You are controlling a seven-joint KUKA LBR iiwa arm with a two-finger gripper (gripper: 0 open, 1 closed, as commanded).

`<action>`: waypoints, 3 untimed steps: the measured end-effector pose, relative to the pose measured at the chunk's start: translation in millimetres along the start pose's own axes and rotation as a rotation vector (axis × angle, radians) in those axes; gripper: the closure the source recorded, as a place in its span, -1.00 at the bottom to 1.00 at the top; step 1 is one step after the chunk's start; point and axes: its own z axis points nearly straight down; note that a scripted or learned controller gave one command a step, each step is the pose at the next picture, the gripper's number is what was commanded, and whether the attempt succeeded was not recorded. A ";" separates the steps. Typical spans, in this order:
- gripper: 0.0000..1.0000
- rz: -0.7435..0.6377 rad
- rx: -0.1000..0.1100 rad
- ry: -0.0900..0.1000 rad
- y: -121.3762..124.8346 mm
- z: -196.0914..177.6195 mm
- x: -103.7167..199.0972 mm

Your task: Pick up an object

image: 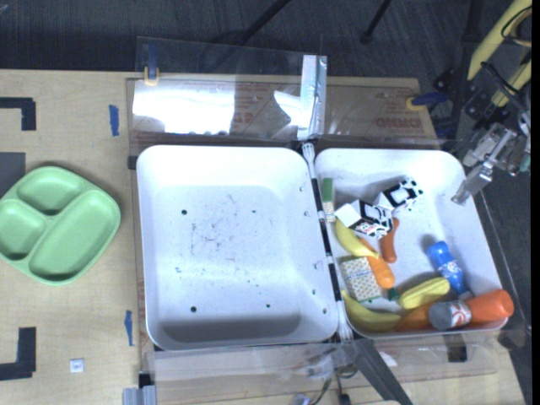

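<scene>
White plastic is making up both bins on your bench: the left bin (224, 234) is lying bare, while the right bin (439, 175) is carrying all the clutter along its left and lower sides. Your gripper (469, 188) is hanging over the right bin's upper right rim, at the end of the arm reaching in from the right. You are not getting a clear look at it there, so I cannot tell whether it is released or clenched, and nothing is showing in it. Bare bin floor is lying below and to the left of it, giving you room toward the pile. Outside the bins, a green divided plate (57, 224) is sitting on the wooden bench at the far left.

Well below the gripper, an orange bottle (472, 309) is lying along the lower edge, with a yellow banana (371, 312) curving beside it toward the dividing wall. A blue bottle (445, 264) is resting just above them. Nearer the gripper, to its left, a black-and-white checkered toy (403, 194) is sitting apart from the rest.
</scene>
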 end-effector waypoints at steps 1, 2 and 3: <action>-1.00 -0.408 -0.001 0.003 2.6 126.9 -0.1; -1.00 -0.404 -0.002 -0.002 6.7 82.5 -8.3; -1.00 -0.706 -0.001 -0.002 3.1 -68.7 -1.9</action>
